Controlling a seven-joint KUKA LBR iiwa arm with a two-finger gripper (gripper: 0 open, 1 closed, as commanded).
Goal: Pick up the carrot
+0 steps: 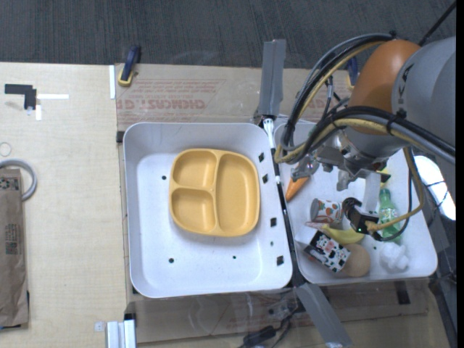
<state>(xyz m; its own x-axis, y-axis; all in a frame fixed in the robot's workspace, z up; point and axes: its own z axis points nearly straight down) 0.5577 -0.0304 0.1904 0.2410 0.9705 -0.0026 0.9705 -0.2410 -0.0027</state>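
The carrot (295,187) is a small orange piece lying in the right bin (428,263), close against its left wall. My gripper (326,174) hangs over the upper part of that bin, under the grey arm with its orange band. It stands open with nothing between its fingers. The left fingertip (305,168) is just above and to the right of the carrot, and I cannot tell whether it touches it.
Below the gripper, the right bin holds a small printed cup (326,210), a green bottle (386,207), a banana (346,234), a black-and-white box (328,251) and a white lump (395,258). The left bin (134,216) holds a yellow divided plate (215,192).
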